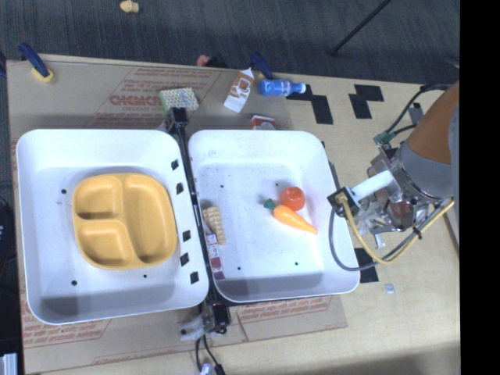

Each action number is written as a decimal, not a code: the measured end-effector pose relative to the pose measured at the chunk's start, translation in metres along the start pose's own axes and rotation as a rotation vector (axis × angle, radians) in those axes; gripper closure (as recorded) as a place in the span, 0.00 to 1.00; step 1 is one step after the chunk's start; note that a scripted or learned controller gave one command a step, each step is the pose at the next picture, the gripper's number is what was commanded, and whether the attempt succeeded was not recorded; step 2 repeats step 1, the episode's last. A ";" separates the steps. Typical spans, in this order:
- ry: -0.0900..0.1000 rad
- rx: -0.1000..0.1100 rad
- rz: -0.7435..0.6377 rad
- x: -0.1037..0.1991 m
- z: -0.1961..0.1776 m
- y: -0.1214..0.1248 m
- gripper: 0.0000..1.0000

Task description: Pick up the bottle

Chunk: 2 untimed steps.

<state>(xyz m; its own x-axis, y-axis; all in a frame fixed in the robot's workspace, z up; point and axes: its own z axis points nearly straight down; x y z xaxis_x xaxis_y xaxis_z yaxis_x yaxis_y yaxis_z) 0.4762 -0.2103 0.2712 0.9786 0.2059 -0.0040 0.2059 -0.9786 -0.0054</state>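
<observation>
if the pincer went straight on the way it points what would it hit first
Probably the bench just right of the right bin: the pincer seems to point down there, though depth is unclear. The bottle lies off that line.

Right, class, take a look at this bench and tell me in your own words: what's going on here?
A grey robot arm reaches in from the right, meant to pick up the bottle. Its tool sits over the bench just right of the right bin, well away from its target. The blue bottle lies on its side outside the bins, past their far edge. The right bin holds a carrot and a red tomato. The left bin holds a yellow divided plate.
</observation>
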 end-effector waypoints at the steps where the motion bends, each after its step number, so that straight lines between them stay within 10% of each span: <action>1: -0.001 0.000 -0.007 0.000 0.019 0.000 1.00; 2: -0.001 0.000 -0.007 0.000 0.019 0.000 1.00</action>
